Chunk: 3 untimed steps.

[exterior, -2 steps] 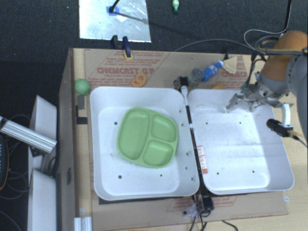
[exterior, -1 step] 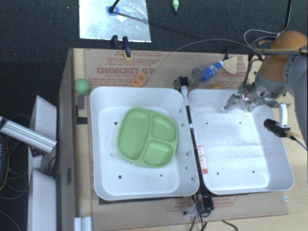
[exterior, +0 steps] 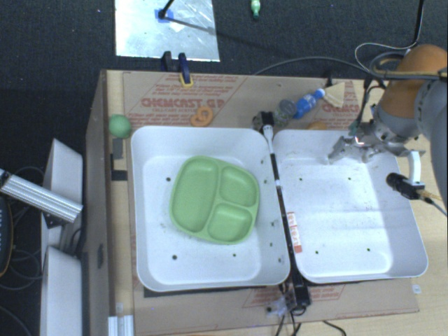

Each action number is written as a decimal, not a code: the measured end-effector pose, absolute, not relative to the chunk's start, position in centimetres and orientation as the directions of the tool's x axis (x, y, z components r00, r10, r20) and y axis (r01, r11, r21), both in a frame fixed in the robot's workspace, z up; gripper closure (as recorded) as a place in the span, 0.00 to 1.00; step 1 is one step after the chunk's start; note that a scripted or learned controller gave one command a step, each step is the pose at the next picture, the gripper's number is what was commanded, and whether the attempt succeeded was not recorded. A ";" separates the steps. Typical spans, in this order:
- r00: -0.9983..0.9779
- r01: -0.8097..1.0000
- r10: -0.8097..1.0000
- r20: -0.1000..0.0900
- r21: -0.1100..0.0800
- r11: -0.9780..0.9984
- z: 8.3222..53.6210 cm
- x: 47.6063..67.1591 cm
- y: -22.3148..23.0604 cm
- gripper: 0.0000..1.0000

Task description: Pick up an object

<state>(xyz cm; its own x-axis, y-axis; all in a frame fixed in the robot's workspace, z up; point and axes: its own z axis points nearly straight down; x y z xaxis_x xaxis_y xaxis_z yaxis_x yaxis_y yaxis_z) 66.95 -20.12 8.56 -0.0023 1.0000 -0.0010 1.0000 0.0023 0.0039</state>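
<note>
Dark carpet surrounds a bench point(exterior: 231, 93) topped with printed cardboard, and two shallow white bins sit on it side by side. One green divided plate point(exterior: 214, 199) lies flat near the middle of the left bin point(exterior: 150, 159), slightly turned, with three compartments: one long one on its left and two smaller ones on its right. It is the single object in either bin. The right bin point(exterior: 350, 222) shows bare floor with a few small dark dots.

At the upper right of the frame, the arm point(exterior: 409, 93) hangs over the far corner of the right bin, well apart from the plate. Its gripper point(exterior: 353, 148) points toward the bin floor with nothing between its fingers; whether they are spread or together cannot be told at this size.

The plate looks like moulded plastic: light, stiff, smooth and probably a bit slippery. Lying flat, it offers little to pinch from above, so the raised outer rim or one of the ridges between compartments seems the best hold. A tilted lift may let it slide out.
</note>
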 end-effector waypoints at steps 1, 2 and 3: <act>-0.004 1.000 1.000 0.001 0.001 0.004 8.6 67.0 -20.5 0.00; -0.004 1.000 1.000 -0.001 0.002 0.004 8.5 66.9 -19.1 0.00; -0.003 1.000 1.000 0.003 0.001 0.003 8.6 67.0 -20.5 0.00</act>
<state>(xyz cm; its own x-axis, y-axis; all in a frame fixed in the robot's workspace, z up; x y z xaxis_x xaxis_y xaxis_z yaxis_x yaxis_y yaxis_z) 66.96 -20.47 8.57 -0.0032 1.0000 0.0029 1.0000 0.0032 0.0014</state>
